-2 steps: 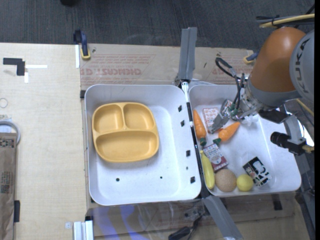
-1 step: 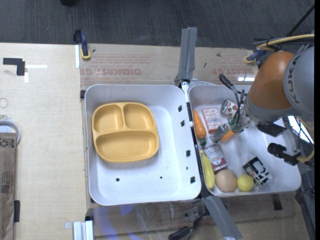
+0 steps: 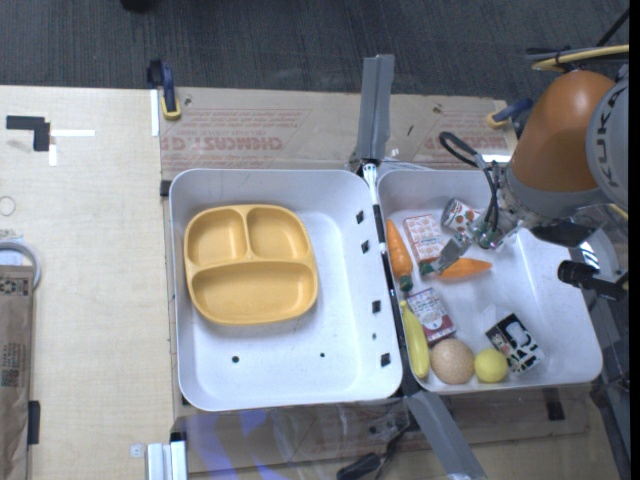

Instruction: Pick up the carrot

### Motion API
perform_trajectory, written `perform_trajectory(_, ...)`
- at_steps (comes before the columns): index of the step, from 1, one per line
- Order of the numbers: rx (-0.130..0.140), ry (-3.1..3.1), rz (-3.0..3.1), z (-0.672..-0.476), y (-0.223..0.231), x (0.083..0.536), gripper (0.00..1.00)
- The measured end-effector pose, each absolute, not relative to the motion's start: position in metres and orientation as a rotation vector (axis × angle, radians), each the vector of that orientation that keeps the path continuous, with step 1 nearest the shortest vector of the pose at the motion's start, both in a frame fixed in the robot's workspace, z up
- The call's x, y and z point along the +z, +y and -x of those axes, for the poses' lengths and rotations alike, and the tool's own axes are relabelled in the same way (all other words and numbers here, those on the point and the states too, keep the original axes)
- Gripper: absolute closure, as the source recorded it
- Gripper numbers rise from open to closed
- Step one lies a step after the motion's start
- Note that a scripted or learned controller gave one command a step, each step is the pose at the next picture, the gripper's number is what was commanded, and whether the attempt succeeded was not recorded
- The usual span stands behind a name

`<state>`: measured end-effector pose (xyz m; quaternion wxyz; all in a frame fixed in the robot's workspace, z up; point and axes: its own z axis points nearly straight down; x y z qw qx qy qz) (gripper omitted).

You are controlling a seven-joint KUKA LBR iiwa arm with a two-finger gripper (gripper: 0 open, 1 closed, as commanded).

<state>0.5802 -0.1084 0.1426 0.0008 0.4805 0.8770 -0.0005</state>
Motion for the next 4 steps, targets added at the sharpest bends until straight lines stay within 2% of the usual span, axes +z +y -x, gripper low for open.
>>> perform_trajectory(1,-0.001,2.754,-1.509,-0.580,-0.108,0.143,0.00)
perform_trajectory(2,0.000,2.628,-1.716,-0.623,-0.160,0.110,0.00)
perform_trajectory(3,-0.001,2.688,-1.629,-0.561,-0.113,0.091,0.00)
perform_trajectory(4,0.000,2.737,-1.542,-0.501,-0.069,0.191,0.00)
